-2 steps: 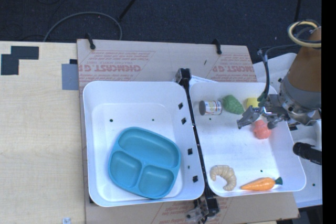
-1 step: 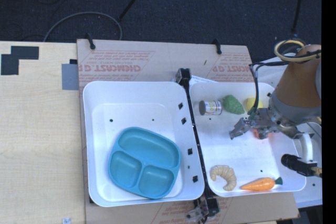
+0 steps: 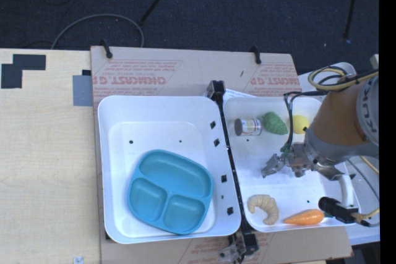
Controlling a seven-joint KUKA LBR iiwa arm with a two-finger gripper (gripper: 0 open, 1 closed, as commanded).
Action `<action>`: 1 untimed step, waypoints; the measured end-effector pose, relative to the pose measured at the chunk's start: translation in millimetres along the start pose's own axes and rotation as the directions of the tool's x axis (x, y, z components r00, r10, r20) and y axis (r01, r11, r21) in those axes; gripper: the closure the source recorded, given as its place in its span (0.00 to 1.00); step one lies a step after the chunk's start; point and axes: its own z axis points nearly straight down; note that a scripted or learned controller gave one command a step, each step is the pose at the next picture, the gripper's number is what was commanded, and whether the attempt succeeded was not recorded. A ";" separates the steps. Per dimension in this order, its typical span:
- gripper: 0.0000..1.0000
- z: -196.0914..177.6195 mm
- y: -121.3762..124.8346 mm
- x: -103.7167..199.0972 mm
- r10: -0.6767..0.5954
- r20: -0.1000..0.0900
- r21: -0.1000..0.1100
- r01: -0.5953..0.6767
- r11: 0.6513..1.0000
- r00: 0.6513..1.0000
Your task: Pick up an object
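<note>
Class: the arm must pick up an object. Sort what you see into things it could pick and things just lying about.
Could be picked, right bin:
small can
green item
yellow item
croissant
carrot
The hand hangs above them.

Lying about:
blue divided plate, left bin
cardboard sheet
floor cables

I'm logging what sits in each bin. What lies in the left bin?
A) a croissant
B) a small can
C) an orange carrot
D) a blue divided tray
D: the blue tray, with three compartments, lies in the left bin, while the carrot, can and croissant all lie in the right bin.
</note>
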 end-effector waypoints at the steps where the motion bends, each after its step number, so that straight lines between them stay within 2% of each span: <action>1: 1.00 -13.2 1.2 -1.5 0.005 0.001 -0.004 -0.005 1.000 1.000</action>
